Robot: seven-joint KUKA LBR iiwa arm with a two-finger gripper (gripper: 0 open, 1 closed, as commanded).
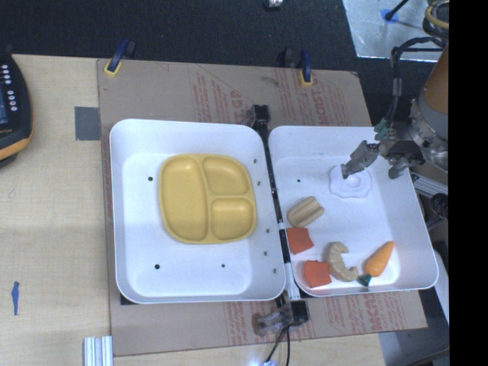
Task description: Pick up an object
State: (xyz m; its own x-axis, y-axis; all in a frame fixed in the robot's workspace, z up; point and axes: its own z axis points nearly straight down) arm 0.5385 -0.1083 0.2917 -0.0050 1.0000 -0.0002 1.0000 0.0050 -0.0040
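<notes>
Tool [374, 161] hangs over the right bin [396, 227], fingers spread apart and holding nothing. Carrot [379, 258] lies near that bin's front corner.

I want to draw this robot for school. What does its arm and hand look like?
The arm comes in from the right, with an orange part above the wrist and dark cables looping beside it. The hand is grey metal with dark joints and two thin fingers.
</notes>
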